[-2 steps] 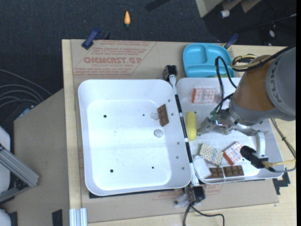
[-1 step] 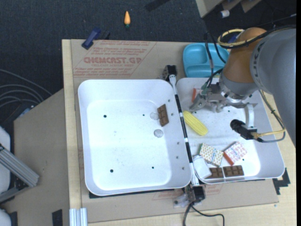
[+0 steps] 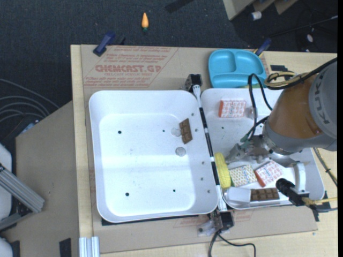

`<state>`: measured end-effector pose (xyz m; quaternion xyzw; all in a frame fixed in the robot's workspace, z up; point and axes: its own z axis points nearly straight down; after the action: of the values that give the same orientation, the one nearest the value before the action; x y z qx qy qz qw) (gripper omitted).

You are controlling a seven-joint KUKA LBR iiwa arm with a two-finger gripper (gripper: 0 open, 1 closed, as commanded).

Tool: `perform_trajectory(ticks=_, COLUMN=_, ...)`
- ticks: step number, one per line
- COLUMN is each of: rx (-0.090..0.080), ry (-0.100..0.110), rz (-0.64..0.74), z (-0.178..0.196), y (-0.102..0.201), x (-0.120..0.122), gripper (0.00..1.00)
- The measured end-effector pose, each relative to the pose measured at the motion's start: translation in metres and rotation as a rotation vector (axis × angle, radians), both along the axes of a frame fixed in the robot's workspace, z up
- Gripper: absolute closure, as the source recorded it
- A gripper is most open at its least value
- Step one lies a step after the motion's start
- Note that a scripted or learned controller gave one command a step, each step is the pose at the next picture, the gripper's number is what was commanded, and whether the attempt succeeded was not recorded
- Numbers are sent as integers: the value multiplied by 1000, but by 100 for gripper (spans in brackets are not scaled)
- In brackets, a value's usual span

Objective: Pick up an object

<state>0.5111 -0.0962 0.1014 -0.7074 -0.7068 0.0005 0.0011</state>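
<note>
My gripper [image 3: 239, 151] reaches low into the right bin [image 3: 313, 183], under the grey arm with its orange band [image 3: 292, 114]. Just below it lie a pale patterned packet [image 3: 242, 175] and a red-and-white packet [image 3: 268, 172]. A yellow oblong thing [image 3: 221, 170] lies along the bin's left wall. A brown chocolate bar [image 3: 265, 194] rests at the front beside a white scoop [image 3: 237, 196]. A red-and-white box [image 3: 231, 108] sits at the back of this bin. I see nothing lifted off the bin floor.
The left bin [image 3: 107, 111] holds a brown chocolate piece [image 3: 185, 130] and two small round grey things [image 3: 180, 151] near its right wall. A blue divided tray [image 3: 236, 67] stands behind the right bin. A blue clip [image 3: 103, 44] lies at the bench's back left corner.
</note>
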Motion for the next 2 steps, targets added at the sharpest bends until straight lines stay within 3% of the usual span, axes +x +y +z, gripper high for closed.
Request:
perform_trajectory(ticks=1, rx=-1, ry=-3, rz=1, z=-17, y=-59, x=100, gripper=0)
perform_trajectory(ticks=2, rx=4, ry=28, rz=-5, z=-21, y=-18, x=149, gripper=0)
